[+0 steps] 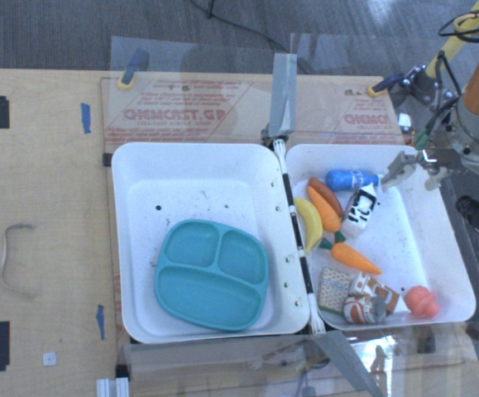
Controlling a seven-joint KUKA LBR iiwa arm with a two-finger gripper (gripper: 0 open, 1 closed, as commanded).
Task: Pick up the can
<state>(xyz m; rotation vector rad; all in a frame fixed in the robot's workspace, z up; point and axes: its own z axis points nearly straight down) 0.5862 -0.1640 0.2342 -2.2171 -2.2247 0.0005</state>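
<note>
the left bin [131, 172] holds a teal divided plate [212, 275]. in the right bin [446, 255] a banana [309, 223] lies beside two carrots [324, 206] [355, 257], near a blue bottle [351, 179] and a pink toy [422, 301].

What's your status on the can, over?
Gripper up at right bin's far edge, nothing between fingers. Can lying at near edge, untouched. Patterned packet and pink toy flank it; carrot just behind.
</note>
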